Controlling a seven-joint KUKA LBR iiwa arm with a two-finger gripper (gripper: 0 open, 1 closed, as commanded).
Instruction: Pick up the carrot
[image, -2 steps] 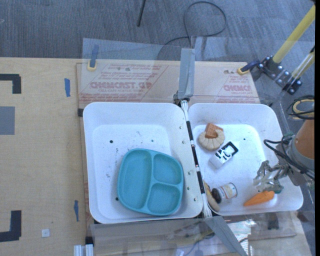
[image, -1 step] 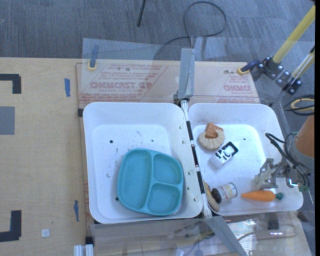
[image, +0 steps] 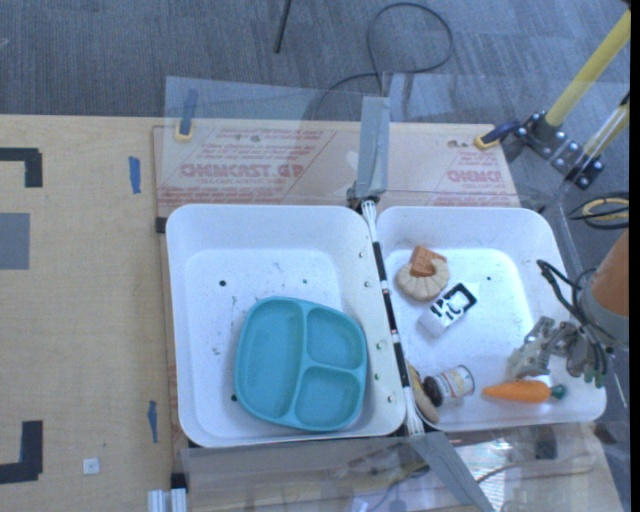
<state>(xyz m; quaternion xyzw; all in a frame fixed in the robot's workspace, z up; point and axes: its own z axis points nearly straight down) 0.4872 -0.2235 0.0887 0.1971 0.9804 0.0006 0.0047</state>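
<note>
Carrot: the small orange carrot with a green stub (image: 518, 393) lies flat at the lower right of the right white plastic bin (image: 500, 222).
Jaws: the grey metal two-finger gripper (image: 545, 350) sits just above the carrot at the frame's right; I cannot tell how far its jaws are open, nothing visibly held.
Left bin: a teal three-compartment plastic plate (image: 300, 364) lies in the left white bin (image: 262, 222).
Neighbours: a small glass jar (image: 451, 384) lies left of the carrot.
</note>
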